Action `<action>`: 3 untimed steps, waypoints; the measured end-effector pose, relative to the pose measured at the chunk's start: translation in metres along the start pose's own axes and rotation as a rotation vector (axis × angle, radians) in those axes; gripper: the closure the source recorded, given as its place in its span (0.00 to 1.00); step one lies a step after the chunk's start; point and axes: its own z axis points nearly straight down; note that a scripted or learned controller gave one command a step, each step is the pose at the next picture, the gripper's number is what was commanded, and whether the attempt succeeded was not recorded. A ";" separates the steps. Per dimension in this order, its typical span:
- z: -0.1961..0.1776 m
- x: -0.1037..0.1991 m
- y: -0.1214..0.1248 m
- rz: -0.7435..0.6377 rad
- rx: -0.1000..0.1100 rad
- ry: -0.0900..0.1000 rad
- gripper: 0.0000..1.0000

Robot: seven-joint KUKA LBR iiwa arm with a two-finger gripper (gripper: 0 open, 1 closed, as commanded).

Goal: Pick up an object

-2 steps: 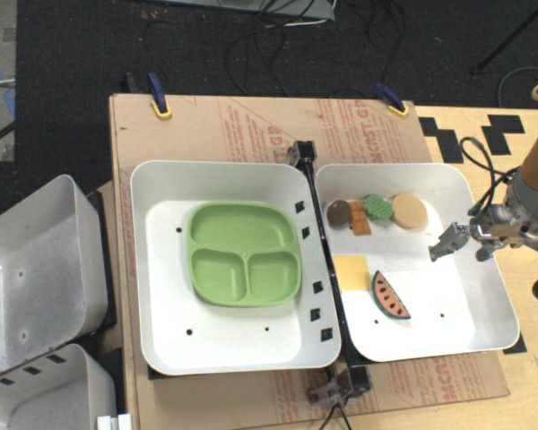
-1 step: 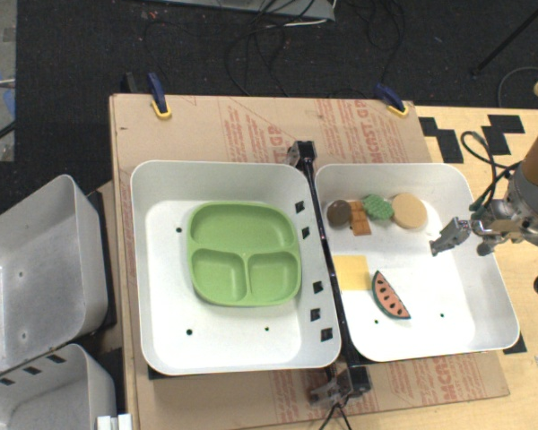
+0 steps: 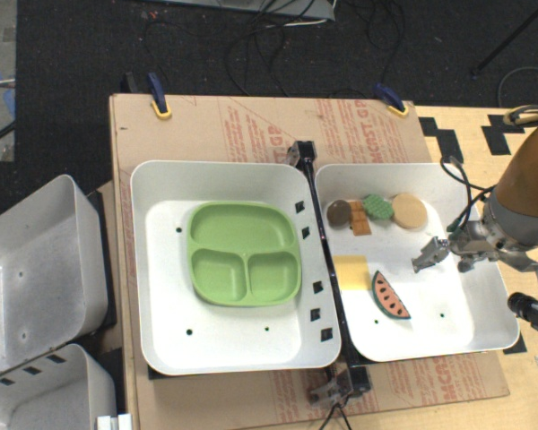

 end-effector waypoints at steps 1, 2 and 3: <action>0.052 0.001 0.000 0.000 -0.002 -0.001 0.00; 0.038 0.000 0.001 0.001 -0.009 -0.003 1.00; -0.022 -0.006 0.006 -0.004 -0.013 -0.005 1.00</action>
